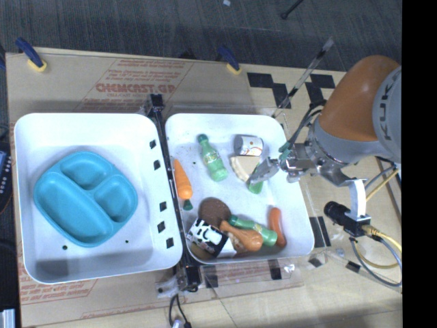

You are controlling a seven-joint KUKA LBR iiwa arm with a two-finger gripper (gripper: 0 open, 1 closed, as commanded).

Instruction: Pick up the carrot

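The carrot (181,180) is orange with a small green tip at its near end. It lies lengthwise against the left wall of the right bin (290,132). My gripper (260,174) hangs over the right-middle of the same bin, well to the right of the carrot and apart from it. It sits just beside a pale cheese wedge (241,166), with a small green piece (255,187) right below its tip. Nothing shows held in it.
A green bottle (213,158) and a silver can (247,144) lie between carrot and gripper. A brown ball (214,210), a cow-patterned carton (207,234), a drumstick (243,238) and a red sausage (276,219) crowd the near end. The left bin holds a blue divided plate (85,195).
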